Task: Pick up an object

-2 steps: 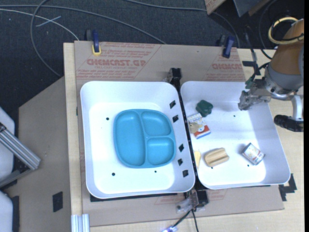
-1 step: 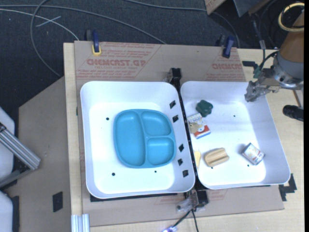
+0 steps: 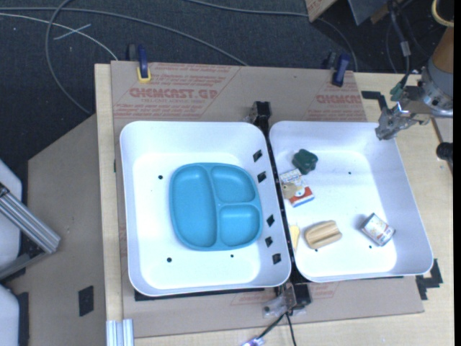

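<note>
The right bin (image 3: 392,193) holds several small objects. A dark green lump (image 3: 305,160) lies near its back left. A small red and white packet (image 3: 297,192) sits just in front of that lump. Toward the front are a tan bread-like block (image 3: 322,234) and a small silver can (image 3: 377,228) lying on its side. My gripper (image 3: 390,128) hangs at the bin's back right corner, over the rim and well away from all the objects. Nothing shows in it.
The left bin (image 3: 144,157) holds a blue divided plate (image 3: 215,205). A small yellow piece (image 3: 294,235) lies against the right bin's left wall. Black clips (image 3: 261,111) join the bins along the divider. Clamps (image 3: 143,62) pin the cardboard base at the back.
</note>
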`<state>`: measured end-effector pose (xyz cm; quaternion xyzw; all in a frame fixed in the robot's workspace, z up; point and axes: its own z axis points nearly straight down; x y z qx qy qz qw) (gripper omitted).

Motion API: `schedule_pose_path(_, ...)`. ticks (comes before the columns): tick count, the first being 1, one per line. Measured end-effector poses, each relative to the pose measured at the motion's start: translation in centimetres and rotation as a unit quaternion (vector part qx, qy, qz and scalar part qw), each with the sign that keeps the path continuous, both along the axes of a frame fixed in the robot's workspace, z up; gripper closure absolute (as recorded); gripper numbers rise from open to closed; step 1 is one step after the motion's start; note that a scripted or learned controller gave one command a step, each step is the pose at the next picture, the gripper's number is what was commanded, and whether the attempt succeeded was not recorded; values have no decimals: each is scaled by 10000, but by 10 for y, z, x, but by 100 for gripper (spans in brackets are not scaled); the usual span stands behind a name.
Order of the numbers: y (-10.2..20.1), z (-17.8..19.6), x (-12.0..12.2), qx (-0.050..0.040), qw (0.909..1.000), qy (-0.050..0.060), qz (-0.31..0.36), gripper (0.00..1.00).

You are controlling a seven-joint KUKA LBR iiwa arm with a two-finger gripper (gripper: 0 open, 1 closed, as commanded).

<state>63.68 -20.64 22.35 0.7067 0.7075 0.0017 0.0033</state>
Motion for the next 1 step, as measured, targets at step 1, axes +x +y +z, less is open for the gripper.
schedule_pose_path(1,55,7,-11,26,10000,42,21,100)
